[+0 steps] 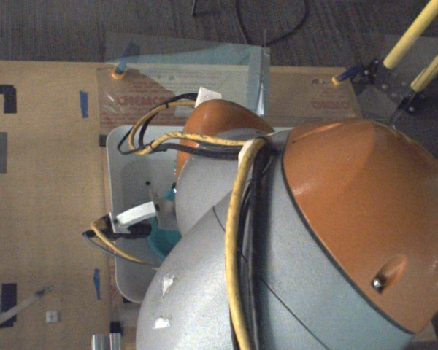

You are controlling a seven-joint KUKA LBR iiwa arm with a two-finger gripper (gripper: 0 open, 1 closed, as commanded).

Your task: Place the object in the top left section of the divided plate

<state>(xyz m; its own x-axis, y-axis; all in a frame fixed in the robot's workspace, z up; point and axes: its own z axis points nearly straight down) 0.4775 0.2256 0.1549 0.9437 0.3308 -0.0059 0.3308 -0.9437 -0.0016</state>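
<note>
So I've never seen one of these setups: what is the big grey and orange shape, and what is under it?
That shape is the grey robot arm with its orange band, close beneath the one camera, which looks down from above the bench. It reaches in from the right and hides most of the shallow white bin on the tan bench surface. Yellow and black cables run along the arm. A teal object peeks out below it. The gripper's state cannot be made out, nor whether anything is held.

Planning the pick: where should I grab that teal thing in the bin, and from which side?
Of the teal object only a left edge shows; the arm covers the rest. Probably that edge, from above, since the white bin wall blocks the side.
</note>
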